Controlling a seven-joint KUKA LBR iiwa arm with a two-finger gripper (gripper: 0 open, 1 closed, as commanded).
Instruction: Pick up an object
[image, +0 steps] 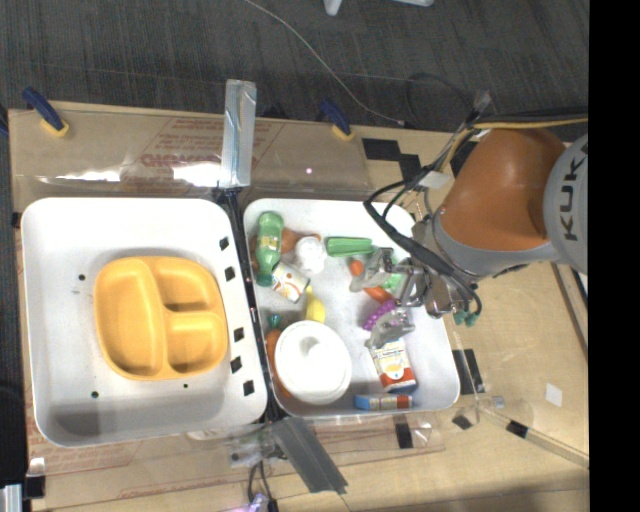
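Observation:
My gripper (384, 296) hangs low over the right side of the right bin (437, 352), open, its fingers (374, 266) spread wide. A small orange piece (376, 293) and a purple piece (374, 318) lie in the gap; whether either is touched I cannot tell. Just below the gripper stands a small white and red carton (397, 366). Further left are a green bottle (267, 246), a green cylinder (348, 244), a white round bowl (312, 360) and a yellow piece (316, 310).
A yellow divided tray (160, 315) lies in the left bin (50, 300). A red and blue marker (385, 402) rests along the right bin's near wall. Black cables (400, 220) loop from the wrist over the bin's far right corner.

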